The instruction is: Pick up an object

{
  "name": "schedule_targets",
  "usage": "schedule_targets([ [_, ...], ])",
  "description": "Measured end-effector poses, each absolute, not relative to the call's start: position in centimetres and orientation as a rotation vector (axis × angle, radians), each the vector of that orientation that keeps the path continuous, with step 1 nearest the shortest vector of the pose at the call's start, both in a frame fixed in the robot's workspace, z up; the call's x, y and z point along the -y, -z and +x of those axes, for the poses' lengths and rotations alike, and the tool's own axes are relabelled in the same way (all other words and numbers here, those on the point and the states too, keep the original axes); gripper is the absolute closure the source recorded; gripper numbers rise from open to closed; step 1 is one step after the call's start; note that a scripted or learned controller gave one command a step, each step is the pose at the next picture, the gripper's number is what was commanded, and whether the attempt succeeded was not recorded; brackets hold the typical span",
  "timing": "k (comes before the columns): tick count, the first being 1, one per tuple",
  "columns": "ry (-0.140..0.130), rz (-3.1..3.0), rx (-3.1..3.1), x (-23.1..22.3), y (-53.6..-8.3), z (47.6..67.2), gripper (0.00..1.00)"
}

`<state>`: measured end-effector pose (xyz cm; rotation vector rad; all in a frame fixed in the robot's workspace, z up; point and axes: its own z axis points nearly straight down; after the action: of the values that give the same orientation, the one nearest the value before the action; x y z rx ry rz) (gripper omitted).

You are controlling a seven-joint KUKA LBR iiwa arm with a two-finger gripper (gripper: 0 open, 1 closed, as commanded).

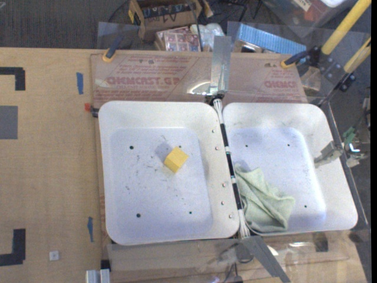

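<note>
A small yellow block (175, 159) lies in the left white bin (118, 217), a little above the bin's middle and turned at an angle. A crumpled pale green cloth (264, 199) lies in the right white bin (330, 205), against its left wall near the front corner. Nothing touches either object.
The two bins sit side by side, with a thin divider and cables (227, 152) between them. A cardboard sheet (153, 78) lies behind them. A small metal clamp (331, 153) sits at the right bin's right rim. Yellow poles (347, 19) stand at the back right.
</note>
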<state>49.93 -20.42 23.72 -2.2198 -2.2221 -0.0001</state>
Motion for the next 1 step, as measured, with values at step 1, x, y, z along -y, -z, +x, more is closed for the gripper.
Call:
schedule_targets([
  [1,0.002,-2.223,2.225,20.48,-24.76,50.01,1.0],
])
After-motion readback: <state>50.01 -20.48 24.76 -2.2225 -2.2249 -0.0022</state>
